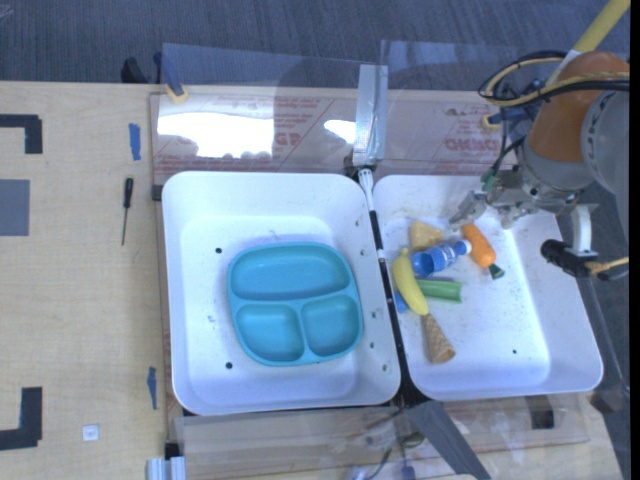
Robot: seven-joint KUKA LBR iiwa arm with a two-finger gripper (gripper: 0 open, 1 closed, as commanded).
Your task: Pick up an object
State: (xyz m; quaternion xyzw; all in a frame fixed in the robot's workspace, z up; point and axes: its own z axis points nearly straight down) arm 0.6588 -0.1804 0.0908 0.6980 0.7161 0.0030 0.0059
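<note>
My gripper [489, 211] hangs over the back of the right bin [530, 353], reaching in from the right. Its fingers [466, 209] stand open with nothing between them. Just below it lies an orange carrot [481, 247]. A blue bottle [438, 259] lies to the carrot's left. Further left, a yellow banana [409, 286] rests near the bin's left wall. A green piece [440, 290] lies beside the banana, a tan cone [437, 339] in front of it, and a tan wedge [423, 233] behind the bottle.
The left bin [190, 268] holds a blue divided plate [295, 301]. A clear panel with a metal post [372, 118] stands behind both bins. Cables [515, 78] loop above the arm's orange band [565, 108]. The right bin's front and right floor are bare.
</note>
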